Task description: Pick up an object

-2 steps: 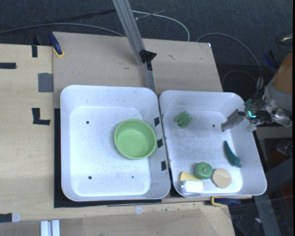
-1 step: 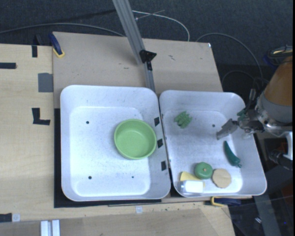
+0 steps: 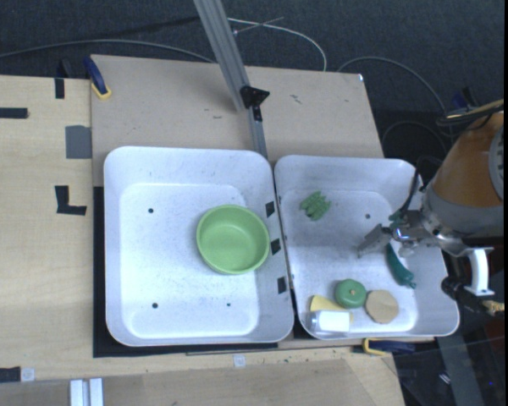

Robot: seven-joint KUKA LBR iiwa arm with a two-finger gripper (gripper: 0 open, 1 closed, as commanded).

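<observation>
With the pincer [image 3: 374, 242] low in the right bin [image 3: 339, 169], whether spread or closed I cannot tell, it risks closing on bare floor, since the green round piece [image 3: 350, 292] lies nearer the bin's front wall.

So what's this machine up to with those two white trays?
A robot arm reaches in from the right, trying to pick something up. Its gripper hovers low in the right bin, with nothing visibly held. A teal tool-like object lies just beside it. Along that bin's near edge sit a green round piece, a tan disc and a yellow-white block; a small green toy lies farther back. The left bin holds a green bowl.
</observation>
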